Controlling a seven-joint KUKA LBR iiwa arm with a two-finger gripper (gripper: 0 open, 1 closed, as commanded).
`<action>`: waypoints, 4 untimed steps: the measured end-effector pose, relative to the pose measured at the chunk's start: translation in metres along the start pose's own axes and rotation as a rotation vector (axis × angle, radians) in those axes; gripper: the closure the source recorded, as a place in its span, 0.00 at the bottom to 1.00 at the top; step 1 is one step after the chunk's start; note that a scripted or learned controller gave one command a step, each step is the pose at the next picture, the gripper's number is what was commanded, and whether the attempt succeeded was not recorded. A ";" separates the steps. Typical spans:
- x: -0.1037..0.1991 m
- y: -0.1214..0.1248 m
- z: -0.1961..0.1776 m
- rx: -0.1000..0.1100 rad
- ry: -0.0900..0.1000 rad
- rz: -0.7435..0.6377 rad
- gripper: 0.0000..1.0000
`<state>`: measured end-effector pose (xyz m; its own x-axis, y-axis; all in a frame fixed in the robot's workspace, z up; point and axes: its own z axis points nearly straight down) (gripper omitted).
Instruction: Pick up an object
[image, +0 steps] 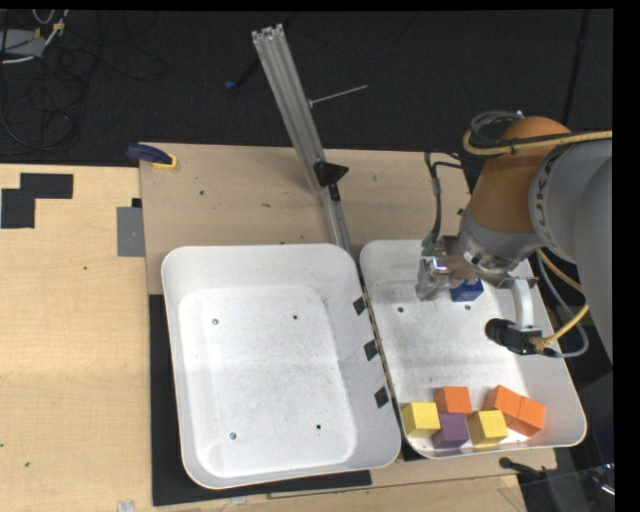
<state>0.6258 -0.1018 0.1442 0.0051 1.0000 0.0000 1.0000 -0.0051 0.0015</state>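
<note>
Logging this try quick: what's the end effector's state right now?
End effector: low over the right bin, next to a blue block; open or shut cannot be told, and no object is visibly held.

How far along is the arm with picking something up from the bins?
Early stage. Done: the gripper has reached into the right white bin, low by a small blue block at the far end. In hand: nothing visibly held; the blue block sits beside it. Left: grasp and lift. The yellow, orange and purple cubes lie untouched at the near edge.
</note>
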 end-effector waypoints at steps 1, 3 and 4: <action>0.001 0.000 -0.043 0.000 0.000 -0.006 1.00; -0.002 0.008 -0.131 -0.001 0.000 -0.006 1.00; 0.044 0.009 -0.131 0.004 0.002 -0.008 1.00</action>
<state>0.6352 -0.0577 0.2754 -0.0031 1.0000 0.0017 1.0000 0.0031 -0.0025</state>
